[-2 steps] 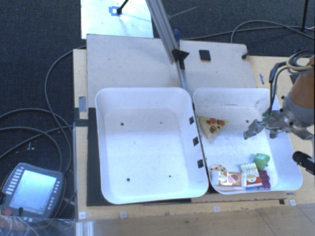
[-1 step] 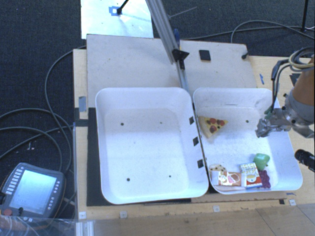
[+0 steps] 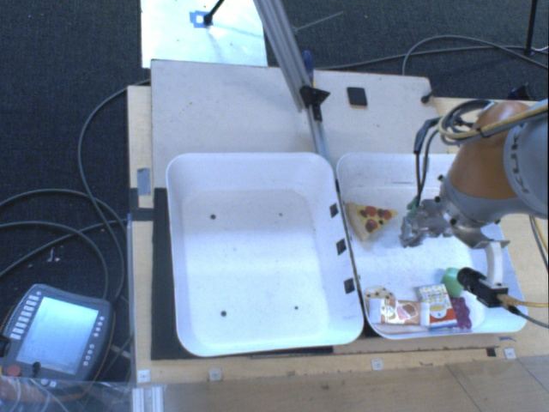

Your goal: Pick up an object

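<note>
A grey handheld control pendant [image 3: 53, 329] with a pale screen lies on the dark carpet [image 3: 60, 101] at the lower left, nearest the camera, with black cables [image 3: 94, 221] looping around it. Beside it stands the wooden tabletop [image 3: 257, 369], its front edge dotted with small brackets. A pale board [image 3: 232, 110] covers the back of the tabletop, with a small black square [image 3: 357, 97] lying on it and a slanted metal pole [image 3: 287, 45] clamped at its middle. Behind the board a bright sheet [image 3: 184, 33] rests on the carpet.

Two shallow white bins sit side by side on the tabletop. The left bin [image 3: 189, 256] has only a few dark spots on its floor. The right bin [image 3: 352, 172] carries the objects: a pizza-slice toy [image 3: 370, 220] near its left wall, and along its front edge a tan cookie-like piece [image 3: 380, 297], a flat packet [image 3: 404, 313], a red-and-white box [image 3: 437, 307], a purple grape bunch [image 3: 463, 314] and a green piece [image 3: 452, 276].

The arm [image 3: 489, 170] reaches in from the right, its orange band above the wrist. The gripper [image 3: 413, 230] hangs over the right bin, just right of the pizza slice; whether it is wide, narrow or holding anything cannot be told at this angle.
</note>
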You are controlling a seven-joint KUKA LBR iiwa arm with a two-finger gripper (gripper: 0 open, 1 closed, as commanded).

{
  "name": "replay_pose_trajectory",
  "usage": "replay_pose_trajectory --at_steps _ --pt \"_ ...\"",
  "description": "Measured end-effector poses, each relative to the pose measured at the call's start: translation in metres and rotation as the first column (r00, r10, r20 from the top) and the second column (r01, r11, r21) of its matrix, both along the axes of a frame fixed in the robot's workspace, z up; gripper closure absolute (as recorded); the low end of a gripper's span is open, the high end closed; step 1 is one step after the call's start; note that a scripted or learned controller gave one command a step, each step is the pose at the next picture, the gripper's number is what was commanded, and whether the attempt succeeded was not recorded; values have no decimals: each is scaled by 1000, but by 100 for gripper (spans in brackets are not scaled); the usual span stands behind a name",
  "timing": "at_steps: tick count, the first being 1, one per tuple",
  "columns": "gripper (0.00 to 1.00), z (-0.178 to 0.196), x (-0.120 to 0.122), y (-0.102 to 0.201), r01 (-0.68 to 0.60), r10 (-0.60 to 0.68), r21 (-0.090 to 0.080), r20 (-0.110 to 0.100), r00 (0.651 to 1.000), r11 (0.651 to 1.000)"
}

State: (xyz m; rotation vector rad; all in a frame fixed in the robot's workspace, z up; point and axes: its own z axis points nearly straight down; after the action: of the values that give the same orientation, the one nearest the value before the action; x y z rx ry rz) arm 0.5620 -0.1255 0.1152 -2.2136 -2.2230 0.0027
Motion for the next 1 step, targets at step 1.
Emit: replay_pose_trajectory --at_steps 1 --pt "100 -23 56 32 4 -4 -4 9 1000 1000"
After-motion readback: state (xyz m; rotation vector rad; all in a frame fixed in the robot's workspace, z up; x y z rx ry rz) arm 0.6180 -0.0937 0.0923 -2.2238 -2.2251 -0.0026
